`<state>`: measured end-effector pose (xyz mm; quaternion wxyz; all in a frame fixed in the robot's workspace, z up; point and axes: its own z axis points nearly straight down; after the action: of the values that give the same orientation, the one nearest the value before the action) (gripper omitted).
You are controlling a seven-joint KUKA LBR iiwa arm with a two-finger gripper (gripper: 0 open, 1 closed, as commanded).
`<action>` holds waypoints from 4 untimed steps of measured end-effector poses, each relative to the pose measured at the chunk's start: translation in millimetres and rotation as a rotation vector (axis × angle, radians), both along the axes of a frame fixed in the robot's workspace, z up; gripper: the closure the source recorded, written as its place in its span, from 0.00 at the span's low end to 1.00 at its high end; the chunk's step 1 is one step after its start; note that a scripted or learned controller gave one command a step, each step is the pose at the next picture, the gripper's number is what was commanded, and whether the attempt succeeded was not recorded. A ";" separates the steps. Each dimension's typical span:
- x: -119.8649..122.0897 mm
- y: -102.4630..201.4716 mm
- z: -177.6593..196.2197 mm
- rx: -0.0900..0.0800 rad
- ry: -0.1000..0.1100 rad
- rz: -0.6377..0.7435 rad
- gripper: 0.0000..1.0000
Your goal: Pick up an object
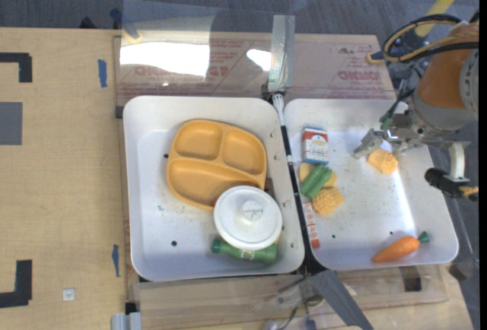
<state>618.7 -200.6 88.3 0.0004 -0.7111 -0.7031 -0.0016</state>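
Nearest you, at the bottom of the right bin (434, 241), lies an orange carrot (397, 247) with a green tip, close to the front rim. In the left bin (144, 191), front edge, you have a green bottle-like item (247, 251) lying on its side, partly covered by a white round bowl (248, 216) that sits on top of it and overlaps the orange divided plate (218, 161) behind. That plate takes up the middle and back of the left bin.

Move up the right bin: by the divider you see a yellow corn piece (328, 201) touching a green vegetable piece (315, 182), with another yellow bit just behind them. Further back, a small red-and-white carton (315, 145) lies flat near the divider.

To the right of those, well apart, a yellow waffle-like block (383, 161) sits right under the gripper (384, 140). The fingers look spread, one to the left of the block and the other hidden in the clutter of the wrist, so you can't tell for sure whether they're apart or closed. The block rests on the bin floor, touching or just below the fingertips. The grey arm (449, 93) with its orange band comes in from the right over the bin's rim.

Behind both bins, a clear plastic sheet (198, 55) lies over cardboard.
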 end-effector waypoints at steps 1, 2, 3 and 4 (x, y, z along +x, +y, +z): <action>0.8 -0.6 10.7 -0.003 -0.003 0.001 1.00; -55.1 59.0 164.9 -0.006 -0.011 0.232 1.00; -68.8 57.8 233.6 -0.006 -0.007 0.346 1.00; -62.1 70.6 165.0 -0.002 0.006 -0.031 1.00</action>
<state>556.6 -130.0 253.3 0.0018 -0.7220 -0.6919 0.0010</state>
